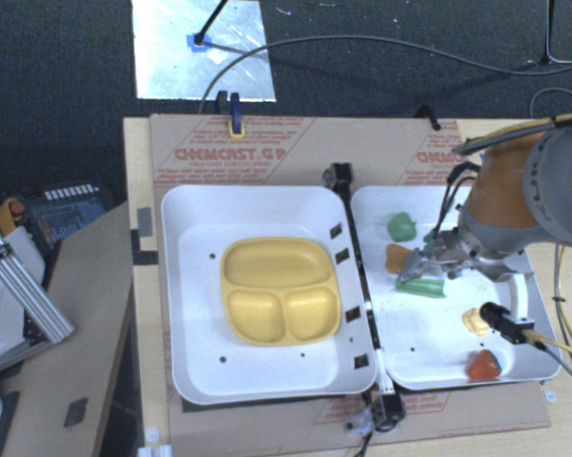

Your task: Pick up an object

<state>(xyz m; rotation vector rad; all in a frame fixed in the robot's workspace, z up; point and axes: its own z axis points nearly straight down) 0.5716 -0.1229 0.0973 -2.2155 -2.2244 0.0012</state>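
As it reaches in from the right, arm (514,191) bent low, claw (420,270) over green stick (420,287), grip state unclear.

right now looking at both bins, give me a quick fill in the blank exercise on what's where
1. The yellow divided tray lies in the ____ bin.
2. The tray has ____ compartments.
3. The gripper is low in the right bin, next to a long ____ object.
4. The red object lies near the right bin's ____ edge, the one closest to the camera.

Missing words: left; three; green; front
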